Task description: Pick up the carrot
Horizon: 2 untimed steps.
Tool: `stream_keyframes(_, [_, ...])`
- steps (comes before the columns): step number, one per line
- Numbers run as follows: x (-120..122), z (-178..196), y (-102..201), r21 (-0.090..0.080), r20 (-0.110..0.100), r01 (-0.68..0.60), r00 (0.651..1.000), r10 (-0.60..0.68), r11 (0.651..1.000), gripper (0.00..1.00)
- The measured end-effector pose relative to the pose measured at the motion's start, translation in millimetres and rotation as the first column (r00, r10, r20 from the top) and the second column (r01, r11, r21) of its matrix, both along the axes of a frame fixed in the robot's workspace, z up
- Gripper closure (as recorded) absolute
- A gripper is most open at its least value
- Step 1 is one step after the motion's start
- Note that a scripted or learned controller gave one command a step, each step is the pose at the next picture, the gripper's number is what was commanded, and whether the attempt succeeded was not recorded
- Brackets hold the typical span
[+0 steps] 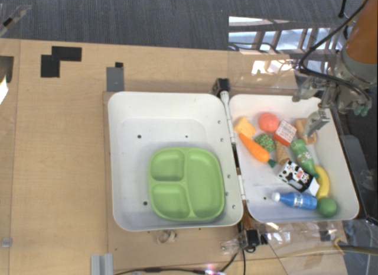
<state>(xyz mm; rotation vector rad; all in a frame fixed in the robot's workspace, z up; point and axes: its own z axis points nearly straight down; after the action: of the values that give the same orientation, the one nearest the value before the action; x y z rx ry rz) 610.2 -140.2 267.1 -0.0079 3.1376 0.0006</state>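
The carrot (254, 147) lies at nine o'clock in the right bin (348, 191), touching the cheese wedge (244, 128) and broccoli (267, 142). The gripper (316, 121) hangs at one o'clock; its state I cannot tell. A descent could snag those neighbours instead.

Arm: grey, orange band above the wrist, reaching in from the upper right.
Wrist: tilted downward and to the left.
Gripper (315, 127): hangs low, pointing down; pale metallic.
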Motion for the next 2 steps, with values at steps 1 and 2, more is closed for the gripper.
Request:
stream_keyframes(1, [-28.0,-149.0,50.1,0.003,-0.011,0.021,1.0,-0.021,1.0,0.0])
stream_keyframes(2, [-20.3,-178.9,57.6,0.001,0.005,0.227,0.974,-0.227,0.974,0.0])
